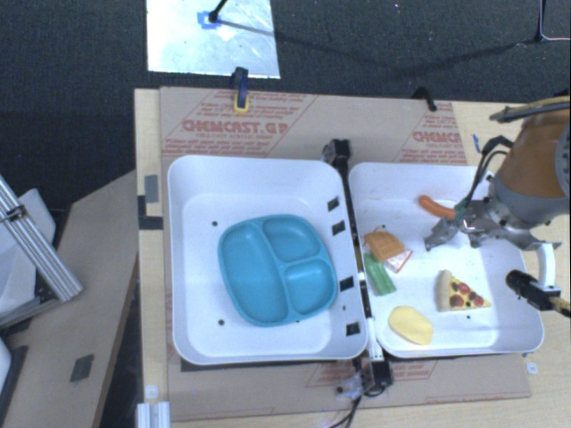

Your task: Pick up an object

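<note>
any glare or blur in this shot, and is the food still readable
Camera view: a foil-like sheet above the bench glares bright; the white bins look evenly lit with soft shadows; the pizza slice and orange sausage read clearly; the gripper looks slightly soft.

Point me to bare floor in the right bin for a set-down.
Freest: the back-left corner of the right bin, behind the hot dog, and the front-right floor beyond the pizza slice. Crowded: the left wall, where cracker, green piece and yellow chip sit, and around the gripper.

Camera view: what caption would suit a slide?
Gripper hovers in the right bin near a hot dog; blue tray in left bin.
</note>
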`<state>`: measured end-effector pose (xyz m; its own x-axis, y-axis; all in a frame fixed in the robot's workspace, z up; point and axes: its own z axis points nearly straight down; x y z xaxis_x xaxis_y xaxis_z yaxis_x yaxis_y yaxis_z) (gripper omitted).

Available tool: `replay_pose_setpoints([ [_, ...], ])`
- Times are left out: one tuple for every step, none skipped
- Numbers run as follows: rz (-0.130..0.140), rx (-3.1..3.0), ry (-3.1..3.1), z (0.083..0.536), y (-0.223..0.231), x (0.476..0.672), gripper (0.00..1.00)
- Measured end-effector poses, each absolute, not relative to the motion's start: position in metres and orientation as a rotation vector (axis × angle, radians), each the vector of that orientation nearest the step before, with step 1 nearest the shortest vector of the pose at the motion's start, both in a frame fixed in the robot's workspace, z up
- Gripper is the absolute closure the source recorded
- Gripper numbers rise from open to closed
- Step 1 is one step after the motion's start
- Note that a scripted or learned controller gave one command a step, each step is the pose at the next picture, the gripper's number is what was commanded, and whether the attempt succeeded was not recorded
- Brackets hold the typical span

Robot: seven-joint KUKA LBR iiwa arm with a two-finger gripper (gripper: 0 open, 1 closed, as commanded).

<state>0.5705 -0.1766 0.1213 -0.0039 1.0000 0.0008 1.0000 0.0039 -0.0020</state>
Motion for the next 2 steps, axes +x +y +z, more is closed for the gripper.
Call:
replay_pose_setpoints([
  [0.000,-2.219,-2.223,0.083,-0.176,0.571,0.00],
  [-0.003,-2.223,-2.225,0.096,-0.177,0.572,1.00],
])
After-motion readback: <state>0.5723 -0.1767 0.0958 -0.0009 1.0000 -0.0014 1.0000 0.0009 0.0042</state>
